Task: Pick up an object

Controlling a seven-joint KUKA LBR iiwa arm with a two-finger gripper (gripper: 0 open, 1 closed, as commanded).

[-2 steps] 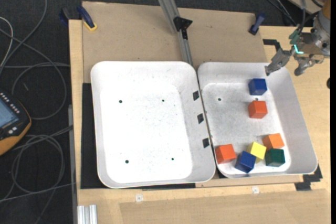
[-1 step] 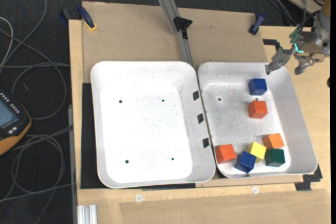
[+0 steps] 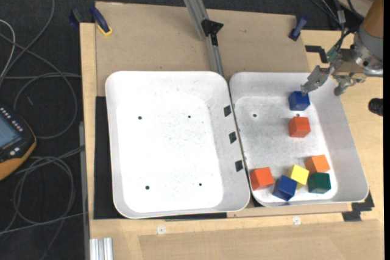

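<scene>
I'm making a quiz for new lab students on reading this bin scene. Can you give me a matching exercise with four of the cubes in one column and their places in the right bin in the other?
Things:
1. blue cube by the gripper
2. yellow cube
3. green cube
4. lone orange cube

Places:
A. mid-bin, just below the upper blue cube
B. near the bin's top, next to the gripper
C. bottom right corner, under another orange cube
D. bottom cluster, between a blue cube and the green one

Pairs: 1-B, 2-D, 3-C, 4-A
</scene>
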